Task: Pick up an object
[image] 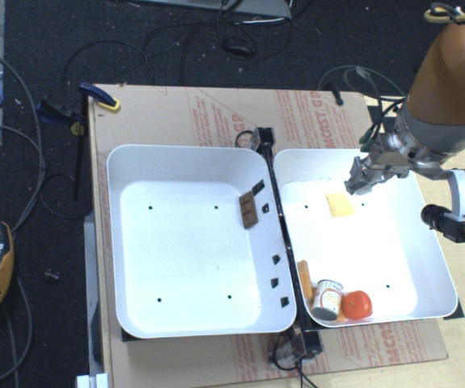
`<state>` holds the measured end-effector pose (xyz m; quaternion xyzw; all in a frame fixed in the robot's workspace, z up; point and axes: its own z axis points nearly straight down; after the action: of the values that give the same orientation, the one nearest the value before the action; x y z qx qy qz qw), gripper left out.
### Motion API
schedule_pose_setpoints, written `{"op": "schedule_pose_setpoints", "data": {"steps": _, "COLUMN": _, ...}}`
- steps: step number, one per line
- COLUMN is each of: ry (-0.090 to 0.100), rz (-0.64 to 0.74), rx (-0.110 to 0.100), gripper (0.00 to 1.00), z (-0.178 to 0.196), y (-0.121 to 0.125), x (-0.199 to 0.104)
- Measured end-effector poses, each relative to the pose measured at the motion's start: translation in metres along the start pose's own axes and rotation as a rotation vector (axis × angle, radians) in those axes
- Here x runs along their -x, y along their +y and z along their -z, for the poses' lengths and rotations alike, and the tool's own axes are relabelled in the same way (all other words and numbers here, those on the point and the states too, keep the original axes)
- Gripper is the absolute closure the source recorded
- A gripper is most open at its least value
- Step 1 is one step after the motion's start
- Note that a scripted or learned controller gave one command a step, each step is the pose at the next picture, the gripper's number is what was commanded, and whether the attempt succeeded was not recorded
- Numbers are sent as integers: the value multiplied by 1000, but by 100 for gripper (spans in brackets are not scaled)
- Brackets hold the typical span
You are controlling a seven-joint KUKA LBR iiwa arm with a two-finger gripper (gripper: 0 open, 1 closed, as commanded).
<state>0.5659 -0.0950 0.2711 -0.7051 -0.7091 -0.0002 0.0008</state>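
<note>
Yellow block (340, 206) lies flat in the right bin (394, 241), just below-left of my gripper (359, 180) (grip state I can't tell). I'm in the approach; next I need to descend squarely over it.

Arm (450, 71) cut by right edge; claw (360, 180) fingers indistinct.

Red print runs across the cardboard (200, 115) under my bins, but it sits reversed and I cannot read it; the can (327, 297) label is too small
</note>
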Motion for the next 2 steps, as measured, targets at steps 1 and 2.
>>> {"op": "schedule_pose_setpoints", "data": {"steps": 1, "ry": 0, "rz": -1, "rx": -1, "gripper": 100, "z": -17, "y": 11, "x": -50}}
{"op": "schedule_pose_setpoints", "data": {"steps": 2, "ry": 0, "rz": -1, "rx": 1, "gripper": 100, "z": -12, "y": 30, "x": -98}}
